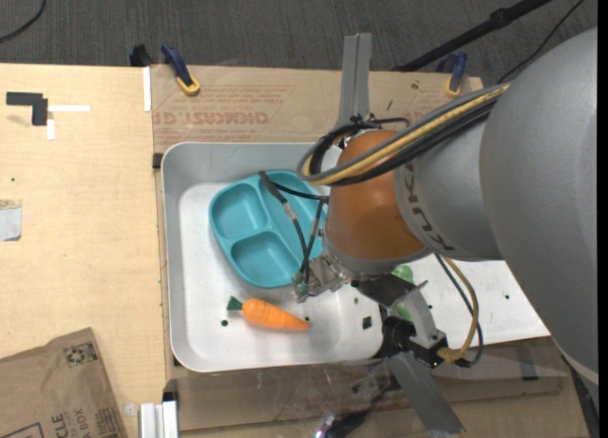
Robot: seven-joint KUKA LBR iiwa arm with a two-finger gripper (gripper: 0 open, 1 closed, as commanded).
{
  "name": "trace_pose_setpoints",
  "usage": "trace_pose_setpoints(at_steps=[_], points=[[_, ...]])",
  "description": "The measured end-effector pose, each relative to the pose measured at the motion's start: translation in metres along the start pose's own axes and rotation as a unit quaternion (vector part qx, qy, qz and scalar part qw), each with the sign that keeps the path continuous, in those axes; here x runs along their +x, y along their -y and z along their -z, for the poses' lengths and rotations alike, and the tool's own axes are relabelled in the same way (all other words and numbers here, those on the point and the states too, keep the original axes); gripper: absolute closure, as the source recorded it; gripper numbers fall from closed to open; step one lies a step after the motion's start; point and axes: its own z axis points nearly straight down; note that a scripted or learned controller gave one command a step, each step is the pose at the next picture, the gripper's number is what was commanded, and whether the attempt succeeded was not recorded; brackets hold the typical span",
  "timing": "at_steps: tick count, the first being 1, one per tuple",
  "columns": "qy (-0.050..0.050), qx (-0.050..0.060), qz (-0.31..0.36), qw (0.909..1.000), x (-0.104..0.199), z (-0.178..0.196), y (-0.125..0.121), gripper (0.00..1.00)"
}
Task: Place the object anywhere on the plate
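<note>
White bin [180,237] at centre, walls keeping everything corralled. Inside, teal divided plate [256,232] lying tilted toward upper left. Just below its lower edge, toy carrot [275,315] flat on bin floor, off the plate, free of any grip. Further right, gripper [318,279] hanging over plate's right rim, probably poised to descend; jaw state impossible to tell under the wrist.

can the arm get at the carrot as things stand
Probably yes. The carrot lies in the open on the bin floor, just below the teal plate, nothing on it, and the arm's wrist hangs close beside it.
</note>
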Motion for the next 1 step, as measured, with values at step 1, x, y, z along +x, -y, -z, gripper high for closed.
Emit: trace_pose_setpoints(at_steps=[1], points=[[0.001,-0.001,0.043,0.9991,0.0748,-0.0112,-0.0558,1.0]])
